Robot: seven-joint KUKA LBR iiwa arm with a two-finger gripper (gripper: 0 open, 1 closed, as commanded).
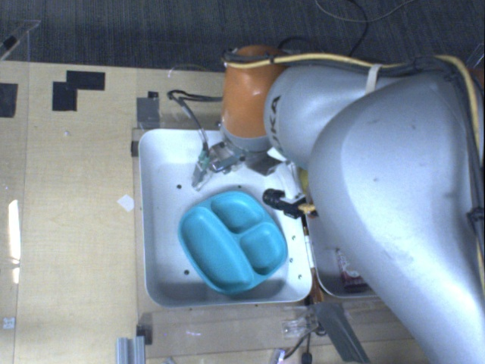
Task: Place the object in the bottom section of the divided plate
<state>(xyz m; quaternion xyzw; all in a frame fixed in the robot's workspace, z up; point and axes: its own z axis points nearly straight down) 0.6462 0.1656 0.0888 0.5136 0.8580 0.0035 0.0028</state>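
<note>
To the far left of your tool [203,167] lies pale worktop [68,226] with black patches [77,87]. Just below-right of it, the blue divided plate [232,240] sits in the left bin [155,226]. Dark carpet [151,14] lies beyond. You cannot tell its grip, nor make out the object.

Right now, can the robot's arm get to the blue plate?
Probably yes. The arm hangs over the bin's upper part, right beside the blue plate, and nothing lies on the plate or between them.
</note>
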